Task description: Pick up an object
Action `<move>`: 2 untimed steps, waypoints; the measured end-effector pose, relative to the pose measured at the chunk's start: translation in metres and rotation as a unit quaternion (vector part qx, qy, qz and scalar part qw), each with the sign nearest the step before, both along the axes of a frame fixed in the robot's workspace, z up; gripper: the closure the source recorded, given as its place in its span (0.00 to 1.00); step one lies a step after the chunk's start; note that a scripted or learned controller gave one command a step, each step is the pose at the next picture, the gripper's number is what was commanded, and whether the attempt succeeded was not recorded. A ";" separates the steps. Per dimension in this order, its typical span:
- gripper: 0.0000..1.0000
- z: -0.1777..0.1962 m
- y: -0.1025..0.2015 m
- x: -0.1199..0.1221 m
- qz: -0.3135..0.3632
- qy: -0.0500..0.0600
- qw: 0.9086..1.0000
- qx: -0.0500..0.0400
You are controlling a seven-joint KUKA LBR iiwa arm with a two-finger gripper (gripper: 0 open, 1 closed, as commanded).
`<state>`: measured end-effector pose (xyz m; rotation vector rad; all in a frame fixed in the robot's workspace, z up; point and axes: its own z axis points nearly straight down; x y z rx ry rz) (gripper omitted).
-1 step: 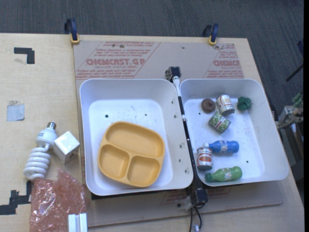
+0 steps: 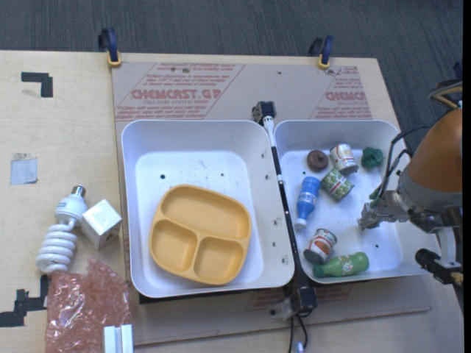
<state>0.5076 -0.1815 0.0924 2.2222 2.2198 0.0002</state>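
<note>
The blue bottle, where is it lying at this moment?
The blue bottle lies in the right bin, near its left wall, with a green-labelled can to its upper right and a small can just below it.

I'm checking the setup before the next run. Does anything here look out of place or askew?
Mostly the clutter outside the bins: a spiral light bulb, a white cube and crumpled pink wrap lie on the bench's left. The green bottle lies on its side.

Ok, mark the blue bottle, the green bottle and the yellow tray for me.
blue bottle (image 2: 307, 200), camera view, on the middle of its body.
green bottle (image 2: 342, 265), camera view, on its lying body.
yellow tray (image 2: 200, 232), camera view, on the divider ridge between its compartments.
</note>
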 end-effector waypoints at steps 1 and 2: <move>1.00 0.010 -0.001 0.001 -0.001 -0.001 1.000 0.000; 0.00 0.010 0.000 0.001 -0.001 -0.001 1.000 0.000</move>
